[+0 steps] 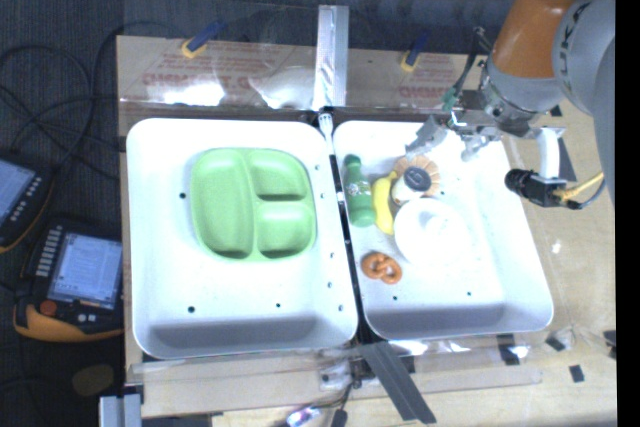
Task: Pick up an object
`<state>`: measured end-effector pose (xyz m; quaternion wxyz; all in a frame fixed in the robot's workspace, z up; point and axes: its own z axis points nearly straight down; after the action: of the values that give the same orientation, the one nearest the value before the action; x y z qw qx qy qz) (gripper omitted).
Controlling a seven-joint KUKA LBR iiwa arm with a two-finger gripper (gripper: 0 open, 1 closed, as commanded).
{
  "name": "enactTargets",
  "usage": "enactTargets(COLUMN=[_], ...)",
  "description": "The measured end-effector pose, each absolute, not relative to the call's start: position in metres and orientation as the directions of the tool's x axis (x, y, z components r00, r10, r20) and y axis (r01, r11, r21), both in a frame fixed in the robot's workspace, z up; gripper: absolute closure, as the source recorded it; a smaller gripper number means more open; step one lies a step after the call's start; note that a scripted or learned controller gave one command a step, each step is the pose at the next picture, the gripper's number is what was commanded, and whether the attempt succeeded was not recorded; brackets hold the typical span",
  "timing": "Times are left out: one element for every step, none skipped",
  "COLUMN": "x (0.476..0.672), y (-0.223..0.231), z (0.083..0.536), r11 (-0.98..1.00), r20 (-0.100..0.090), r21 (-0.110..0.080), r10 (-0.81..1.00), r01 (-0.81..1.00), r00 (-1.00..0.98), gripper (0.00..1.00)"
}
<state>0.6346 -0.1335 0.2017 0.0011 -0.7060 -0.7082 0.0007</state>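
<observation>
Hovering over the far edge of the right bin [520, 295]: gripper [452, 137], fingers spread wide, gripping nothing. Lying just below it, bunched together: a small round dark-capped object [414, 180], a banana [383, 204], a green bottle [357, 189], a white bowl [432, 230]. Sitting a little apart toward the near side: a pretzel [381, 267]. Resting in the left bin [160, 295]: 1 green divided tray [252, 201].

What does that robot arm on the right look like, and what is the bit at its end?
The arm is rounded and grey, with a broad orange band above the wrist. Below it sits a cluster of grey metal parts, the gripper, with thin pale fingers. A small green spot shows near its side. A black cylindrical fitting with a yellowish cable juts out beside a white bracket.
</observation>
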Motion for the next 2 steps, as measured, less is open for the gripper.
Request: enactTargets(x=[0.651, 0.667], y=[-0.133, -0.158], z=[0.105, 0.088], r11=[0.133, 0.160], r20=[-0.010, -0.008], r21=[0.017, 0.007], r10=[0.991, 0.987], r01=[0.991, 0.987], r00=[-0.133, -0.160], gripper=[0.00, 0.00])
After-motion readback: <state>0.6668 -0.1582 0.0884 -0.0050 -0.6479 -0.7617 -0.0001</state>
